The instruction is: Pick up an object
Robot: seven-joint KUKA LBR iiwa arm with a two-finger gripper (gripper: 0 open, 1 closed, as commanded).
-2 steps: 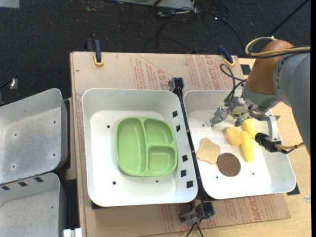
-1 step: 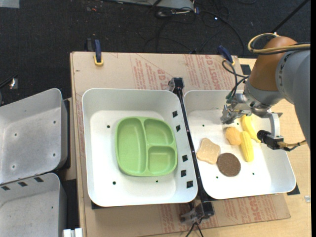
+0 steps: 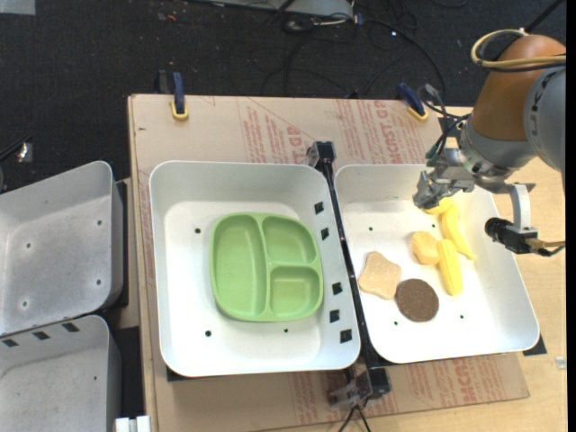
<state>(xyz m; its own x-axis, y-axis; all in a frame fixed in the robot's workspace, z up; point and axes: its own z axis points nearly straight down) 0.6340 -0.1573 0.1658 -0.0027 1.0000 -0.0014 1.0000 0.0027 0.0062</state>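
The yellow pieces (image 3: 450, 241) are what lie closest under my claw: pale, waxy-looking plastic food, one long strip running from the far side of the right bin (image 3: 504, 331) towards the near side, a second strip angled just beside it, and a rounder orange-yellow lump (image 3: 425, 247) touching them on the left. They lie in the right half of that bin, towards its far side. My claw (image 3: 434, 190) hangs over the far end of the longer strip, so close that it looks to be touching it, but I cannot tell whether anything is gripped; whether it is apart or together I cannot tell either, since the tip is a small grey cluster seen from above and blurred. Left of the yellow group lies a tan toast-shaped piece (image 3: 380, 275), and nearer than that, just beside it, a dark brown disc (image 3: 418, 300). My wrist and the orange band (image 3: 513, 88) rise on the right, cut off by the frame edge, and they hide the bin's far right corner. In the left bin (image 3: 180, 331) lies a green divided tray (image 3: 267, 266) with three compartments, well apart from my claw. Both bins stand on a cardboard-covered bench (image 3: 243, 129), and further left are two more white trays (image 3: 54, 241), partly cut off.
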